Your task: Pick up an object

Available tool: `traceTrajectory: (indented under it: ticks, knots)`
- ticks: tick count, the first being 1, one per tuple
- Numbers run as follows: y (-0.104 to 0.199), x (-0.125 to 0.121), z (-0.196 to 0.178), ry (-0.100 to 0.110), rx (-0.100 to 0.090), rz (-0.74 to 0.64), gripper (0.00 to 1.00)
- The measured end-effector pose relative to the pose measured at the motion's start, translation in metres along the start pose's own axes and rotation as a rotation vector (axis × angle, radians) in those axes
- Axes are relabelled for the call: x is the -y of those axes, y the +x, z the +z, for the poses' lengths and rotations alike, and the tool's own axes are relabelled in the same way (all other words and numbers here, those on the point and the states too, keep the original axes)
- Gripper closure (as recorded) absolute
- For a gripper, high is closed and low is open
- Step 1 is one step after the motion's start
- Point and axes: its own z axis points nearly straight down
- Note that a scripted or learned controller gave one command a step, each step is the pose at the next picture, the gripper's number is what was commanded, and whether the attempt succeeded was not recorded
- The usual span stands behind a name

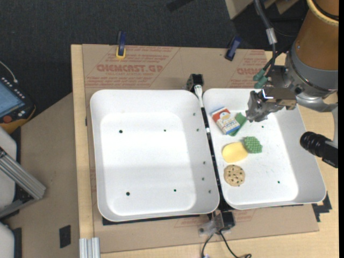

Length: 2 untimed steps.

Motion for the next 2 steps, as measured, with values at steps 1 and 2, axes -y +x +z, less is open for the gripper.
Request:
traceTrajectory:
  ticks: [1, 2]
  knots:
    - [0.012, 0.004, 0.054, 0.016, -0.003, 0.003, 1.00]
    - [-0.083, 0.004, 0.143, 0.020, 0.000, 0.014, 1.00]
